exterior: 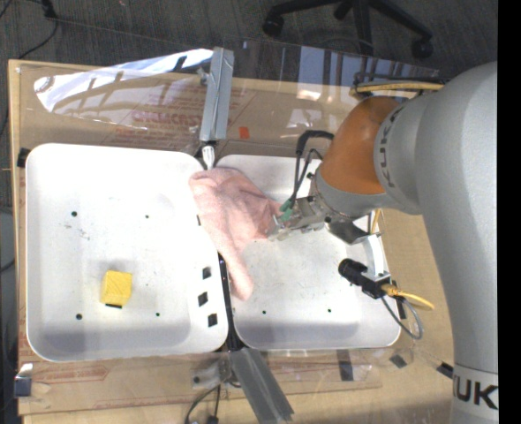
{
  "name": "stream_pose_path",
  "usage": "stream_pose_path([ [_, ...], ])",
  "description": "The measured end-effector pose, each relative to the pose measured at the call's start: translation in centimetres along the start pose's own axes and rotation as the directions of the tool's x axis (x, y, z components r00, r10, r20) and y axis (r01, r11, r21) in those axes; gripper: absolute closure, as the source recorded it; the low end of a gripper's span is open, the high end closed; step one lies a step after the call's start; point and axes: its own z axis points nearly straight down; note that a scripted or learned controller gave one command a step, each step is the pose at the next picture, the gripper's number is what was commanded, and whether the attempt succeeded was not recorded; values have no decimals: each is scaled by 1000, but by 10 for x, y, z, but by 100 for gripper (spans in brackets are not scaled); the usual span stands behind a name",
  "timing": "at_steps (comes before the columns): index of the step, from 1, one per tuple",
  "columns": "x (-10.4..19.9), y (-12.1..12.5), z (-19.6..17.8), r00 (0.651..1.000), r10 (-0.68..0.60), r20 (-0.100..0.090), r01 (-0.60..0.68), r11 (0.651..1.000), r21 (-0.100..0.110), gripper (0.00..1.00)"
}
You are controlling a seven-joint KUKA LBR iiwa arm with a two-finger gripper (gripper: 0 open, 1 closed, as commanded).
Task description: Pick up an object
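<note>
Now, listed by part:

Arm: grey, with orange band (359,153) above the wrist, reaching in from the right and bent down over the right bin (331,321).

Gripper (283,222): low over the right bin, pointing left, tip at the right edge of the pink cloth (232,212).

Gripper state: cannot tell; tip too small and partly merged with the cloth edge. Not clear whether any cloth is between the tips.

Pink cloth: crumpled, lying in the upper left part of the right bin, draped over the divide between both bins; lower end hanging down along that divide as a narrow tail.

Yellow block (117,288): small, alone in the lower part of the left bin (57,237), well apart from the gripper and from the cloth.

Left bin: white, shallow, with a few small dark dots on the floor.

Right bin: white, shallow, floor bare in its lower half.

Cables (393,294): black and yellow, hanging beside the wrist at the right side of the right bin.

Bench (269,104): wooden, with a clear plastic sheet (119,87) along the far edge.
</note>
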Motion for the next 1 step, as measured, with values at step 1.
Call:
stream_pose_path([
  [1,-21,-63,10,991,-135,0,135,991,-2,100],
])
